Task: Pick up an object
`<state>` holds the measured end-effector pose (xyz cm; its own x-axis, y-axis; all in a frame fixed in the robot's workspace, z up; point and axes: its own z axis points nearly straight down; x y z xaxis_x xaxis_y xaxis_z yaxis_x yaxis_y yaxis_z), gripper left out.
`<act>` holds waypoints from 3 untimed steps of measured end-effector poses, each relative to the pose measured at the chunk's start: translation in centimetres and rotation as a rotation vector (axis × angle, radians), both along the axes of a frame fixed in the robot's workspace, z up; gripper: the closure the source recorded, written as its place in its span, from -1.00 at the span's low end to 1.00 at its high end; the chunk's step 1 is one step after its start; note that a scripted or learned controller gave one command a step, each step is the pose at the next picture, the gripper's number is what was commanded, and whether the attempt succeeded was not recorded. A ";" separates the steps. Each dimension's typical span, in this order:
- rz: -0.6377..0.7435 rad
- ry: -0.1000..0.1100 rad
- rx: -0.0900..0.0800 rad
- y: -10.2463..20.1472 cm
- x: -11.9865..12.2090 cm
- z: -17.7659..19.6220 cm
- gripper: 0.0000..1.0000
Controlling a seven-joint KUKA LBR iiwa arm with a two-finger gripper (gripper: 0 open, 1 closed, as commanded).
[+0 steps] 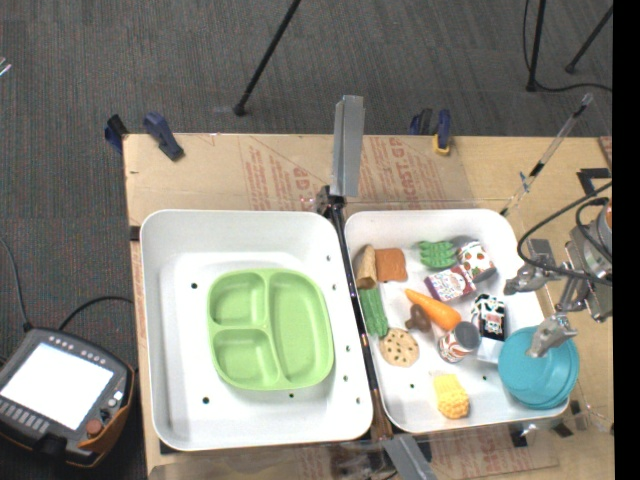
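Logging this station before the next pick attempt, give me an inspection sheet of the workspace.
Surface: cardboard-covered bench bearing two white bins side by side.
Job's things: right bin holds carrot, cookie, corn, teal bowl, small cartons.
Clutter: green divided plate in left bin.
Claw: claw above the teal bowl at the right bin's edge; nothing seen between its fingers.
Cables: black cables at the right by the arm.
Surroundings: pendant on carpet, tripod legs, blue clamps.
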<state>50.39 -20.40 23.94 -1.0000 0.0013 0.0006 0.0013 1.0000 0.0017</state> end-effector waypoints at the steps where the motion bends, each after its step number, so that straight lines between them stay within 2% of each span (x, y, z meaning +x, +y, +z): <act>1: -0.174 0.001 0.000 1.8 2.6 -15.3 -1.00; 2: -0.125 -0.003 0.001 8.0 6.1 -15.1 -1.00; 3: -0.103 -0.004 0.000 12.5 10.7 -15.1 -1.00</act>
<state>61.10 -7.92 8.85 -0.9946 0.1036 -0.0035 0.1036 0.9946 0.0021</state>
